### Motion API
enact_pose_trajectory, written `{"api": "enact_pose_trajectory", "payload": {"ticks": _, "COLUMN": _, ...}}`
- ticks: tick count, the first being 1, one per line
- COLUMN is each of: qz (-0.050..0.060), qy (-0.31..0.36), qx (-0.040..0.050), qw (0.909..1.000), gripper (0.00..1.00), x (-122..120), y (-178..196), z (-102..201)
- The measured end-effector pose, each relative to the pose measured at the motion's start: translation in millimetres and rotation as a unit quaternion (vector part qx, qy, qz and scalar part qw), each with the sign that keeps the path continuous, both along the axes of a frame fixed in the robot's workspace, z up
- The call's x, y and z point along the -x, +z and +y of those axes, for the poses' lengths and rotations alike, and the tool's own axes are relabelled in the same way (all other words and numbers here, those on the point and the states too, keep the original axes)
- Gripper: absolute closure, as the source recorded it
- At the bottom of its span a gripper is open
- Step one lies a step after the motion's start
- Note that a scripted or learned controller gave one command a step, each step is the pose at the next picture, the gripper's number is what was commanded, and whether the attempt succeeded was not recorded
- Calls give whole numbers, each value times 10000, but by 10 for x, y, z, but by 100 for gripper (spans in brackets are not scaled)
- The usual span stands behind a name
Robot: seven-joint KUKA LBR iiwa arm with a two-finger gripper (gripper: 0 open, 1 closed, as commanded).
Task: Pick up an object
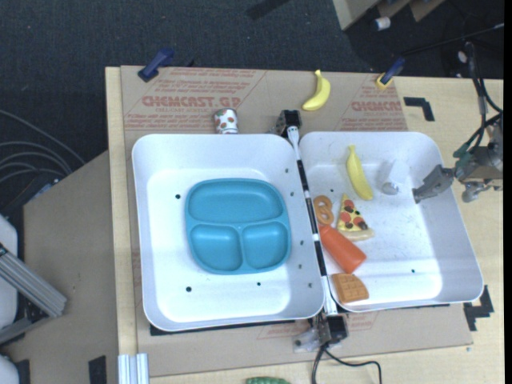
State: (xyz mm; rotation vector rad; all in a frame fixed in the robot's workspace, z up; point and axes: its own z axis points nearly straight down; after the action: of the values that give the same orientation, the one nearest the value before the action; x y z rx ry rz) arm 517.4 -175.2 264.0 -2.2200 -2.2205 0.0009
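in the camera view, the grey two-finger gripper (428, 185) is reaching in from the right edge and hanging over the right side of the right white shallow plastic bin (448, 246), its grey tip pointing left and slightly downward. whether it is wide or narrow cannot be told here, and nothing is showing in its grasp. the toys are lying to its left, apart from it. nearest is a small pale grey rounded piece (389, 179), sitting just left of the tip. further left a yellow plastic banana (358, 173) is lying lengthwise in the far part of that bin. at the bin's left wall a brown pretzel-shaped toy (323, 209) is sitting beside a toy pizza slice (353, 218), with an orange-red carrot-like cylinder (343, 249) nearer and a tan square cracker (350, 287) in the near left corner. the left white shallow plastic bin (160, 278) is holding one blue three-compartment plastic tray (238, 225). a second yellow plastic banana (317, 93) and a small spotted cup (226, 121) are resting on the cardboard-covered bench (200, 94) beyond the bins. counted: two bins, two bananas, one of each other thing.
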Motion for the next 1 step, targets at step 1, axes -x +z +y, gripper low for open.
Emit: {"api": "enact_pose_trajectory", "payload": {"ticks": 1, "qz": 0, "qy": 0, "qx": 0, "qw": 10000, "gripper": 0, "x": -394, "y": -1676, "z": 39}}
